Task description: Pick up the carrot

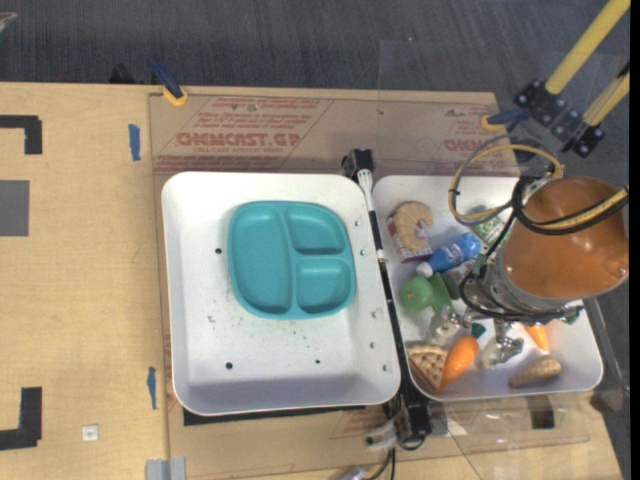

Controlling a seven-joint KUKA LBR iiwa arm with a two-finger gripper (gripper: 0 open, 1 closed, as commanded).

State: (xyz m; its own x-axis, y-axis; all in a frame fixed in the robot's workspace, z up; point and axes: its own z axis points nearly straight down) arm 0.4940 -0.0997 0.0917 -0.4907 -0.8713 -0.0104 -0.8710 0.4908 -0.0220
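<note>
Where waffle touches it, carrot lies.

I am looking down at a robotics lab bench, not a home or kitchen. A plywood bench top carries black tape marks and blue tape tabs, and a clear plastic sheet is clamped over it under two white bins. Yellow struts with clamps stand over grey carpet, and loose cables loop nearby.
</note>
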